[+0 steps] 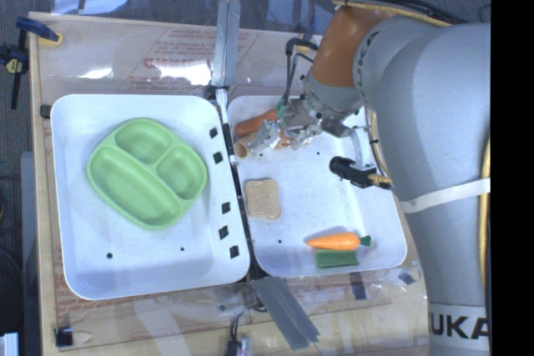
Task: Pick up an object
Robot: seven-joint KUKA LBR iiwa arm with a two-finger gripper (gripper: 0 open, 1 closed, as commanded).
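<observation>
Camera view, looking down on both bins:

1. The grey arm (425,112) reaches in from 3 o'clock. Its gripper (277,133) sits low at about 11 o'clock in the right bin (313,188), close to the bin's wall.
2. The likeliest object to pick is an orange-brown sausage-shaped toy (249,126). It lies at the gripper's 9 o'clock side, touching it or just beside it, and is tucked into the bin's corner.
3. The wrist and glare hide the claw. I cannot tell whether it is released, clenched or grasping the toy.
4. Risk: the toy looks rounded and lies at a slant. A grip that lands off-centre would probably roll it aside or squeeze it out.
5. Risk: the corner leaves little room. A pinch here could catch the bin's wall, or push the toy against the rim where the bins meet.
6. Risk: a hold on only the toy's end would likely slip as the arm lifts.
7. Other things lie well apart and seem safe from a knock:
   - a bread slice (263,198) at 8 o'clock in the right bin
   - a carrot (334,242) at 5 o'clock
   - a green block (336,259) just beside the carrot
8. The left bin (83,258) holds a green divided plate (146,172), far from the gripper.
</observation>
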